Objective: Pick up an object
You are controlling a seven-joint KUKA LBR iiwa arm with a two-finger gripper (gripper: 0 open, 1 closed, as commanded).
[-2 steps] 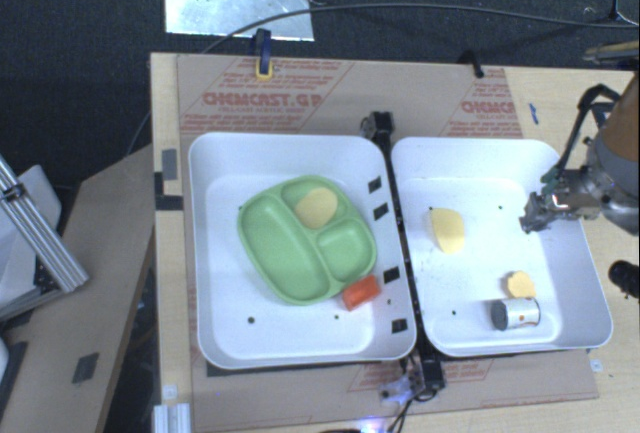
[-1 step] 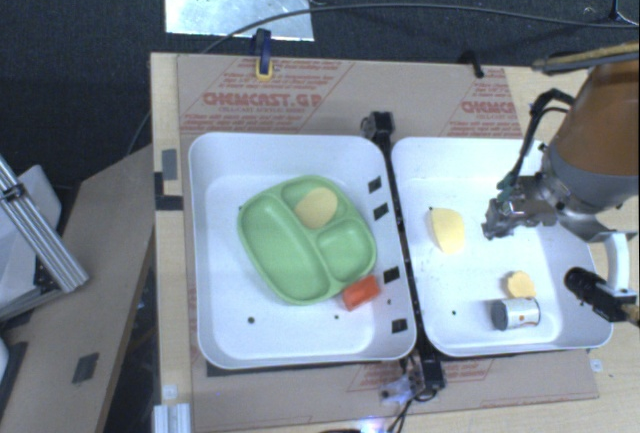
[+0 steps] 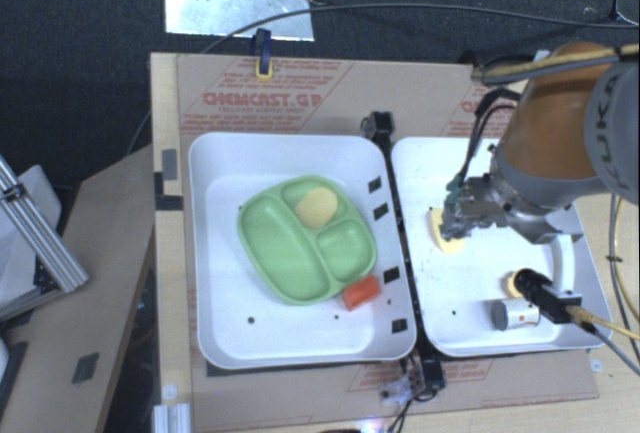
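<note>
In the right bin, my gripper hangs low over the left part of the floor. A small pale yellow piece lies right under it, partly hidden by the gripper's body. I cannot tell whether the gripper touches it. The grey arm with its orange band comes in from the right above this bin.
The left bin holds a green divided plate with a round yellow thing in its upper compartment. An orange block lies against the plate's lower right edge. A black divider with clips runs between the bins.
</note>
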